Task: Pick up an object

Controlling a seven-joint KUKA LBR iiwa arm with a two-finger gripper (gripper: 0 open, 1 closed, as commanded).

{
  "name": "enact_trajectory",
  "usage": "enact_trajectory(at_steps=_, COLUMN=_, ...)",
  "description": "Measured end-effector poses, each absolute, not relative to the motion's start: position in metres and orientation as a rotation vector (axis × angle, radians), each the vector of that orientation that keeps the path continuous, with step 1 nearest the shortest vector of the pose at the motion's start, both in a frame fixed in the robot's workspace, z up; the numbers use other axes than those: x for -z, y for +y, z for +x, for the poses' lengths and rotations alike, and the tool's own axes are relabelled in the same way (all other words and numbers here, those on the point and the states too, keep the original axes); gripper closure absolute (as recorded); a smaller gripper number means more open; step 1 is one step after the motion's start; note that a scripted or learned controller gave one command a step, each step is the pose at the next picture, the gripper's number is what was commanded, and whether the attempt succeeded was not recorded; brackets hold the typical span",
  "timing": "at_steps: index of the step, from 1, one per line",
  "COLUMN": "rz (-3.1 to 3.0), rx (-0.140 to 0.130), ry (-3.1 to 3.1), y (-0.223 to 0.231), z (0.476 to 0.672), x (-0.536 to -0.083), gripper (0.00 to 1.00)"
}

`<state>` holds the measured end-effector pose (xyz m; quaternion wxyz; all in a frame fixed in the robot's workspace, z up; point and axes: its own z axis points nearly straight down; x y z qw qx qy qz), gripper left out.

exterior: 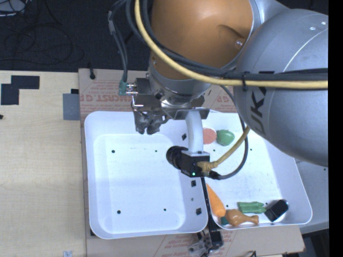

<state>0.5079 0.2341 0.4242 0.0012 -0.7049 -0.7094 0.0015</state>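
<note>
Grey robot arm above two white bins, with six small items waiting in the bin on the view's right.

Nearest, in the right bin (268, 173), lay one orange carrot (214, 199), one tan piece (239, 217), one green strip (251, 206) and one black block (276, 210). Toward the far wall sat one salmon disc (208, 136) and one green lump (225, 137). All looked like light, stiff, smooth toys (likely slippery), and the carrot seemed best pinched across its thick middle. Farther still, the gripper (149, 124) hung over the far edge of the left bin (139, 189), well apart from every item. Nothing showed in its grasp, and how wide it stood could not be told.
</note>
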Motion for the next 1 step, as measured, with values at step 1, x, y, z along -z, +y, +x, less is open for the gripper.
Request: enact_trajectory(at_steps=1, rz=-2.215, rx=-0.024, ry=-2.219, y=0.2431, z=0.4731, x=-0.3135, gripper=1.00)
